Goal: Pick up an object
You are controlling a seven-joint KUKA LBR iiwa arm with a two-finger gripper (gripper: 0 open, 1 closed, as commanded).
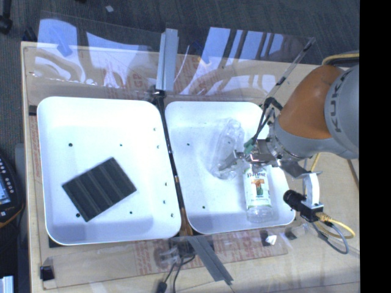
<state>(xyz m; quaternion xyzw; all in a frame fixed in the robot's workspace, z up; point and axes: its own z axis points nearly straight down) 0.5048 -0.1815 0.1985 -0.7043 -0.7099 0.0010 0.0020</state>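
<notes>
In the right bin (194, 188) lie two bottles. A crumpled clear plastic bottle (223, 140) rests near the bin's middle. A clear bottle with a green and white label (258, 191) lies lengthwise by the right wall. My gripper (239, 156) is low in this bin, at the lower right side of the crumpled bottle and just above the labelled bottle's cap end. The wrist and its orange band (308, 108) hide part of the bin's right rim. I see nothing lifted off the bin floor.
A black ribbed rectangular pad (99, 188) lies flat and askew in the left bin (46, 163). A clear plastic screen (165, 60) stands behind both bins. Cables and a small black fitting (302, 203) hang off the arm at the lower right.
</notes>
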